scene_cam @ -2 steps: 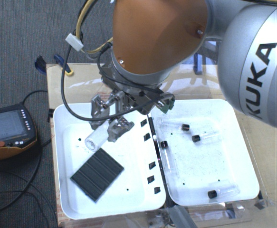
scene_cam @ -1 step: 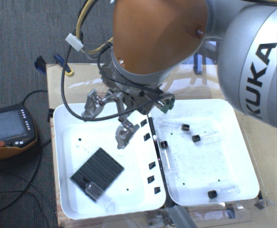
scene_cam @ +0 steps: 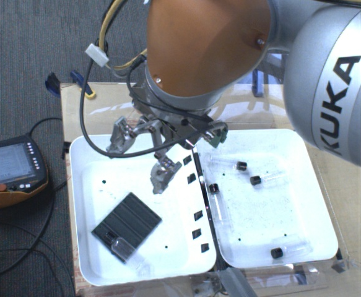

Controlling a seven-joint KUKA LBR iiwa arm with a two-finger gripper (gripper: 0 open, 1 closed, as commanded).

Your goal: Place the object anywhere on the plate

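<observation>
Grey claw (scene_cam: 140, 156): fingers spread, nothing between them, above left bin (scene_cam: 84, 166).
Object (scene_cam: 127, 223): dark ribbed slab, flat in left bin, below claw.
Right bin (scene_cam: 316, 184): small black pieces (scene_cam: 255, 180).

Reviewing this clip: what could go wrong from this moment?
The gripper hangs open over the left bin with nothing between its fingers, so the try may end with no object carried. The dark ribbed plate lies askew near the bin's front; a small clear piece already sits at its edge and could be knocked.
</observation>
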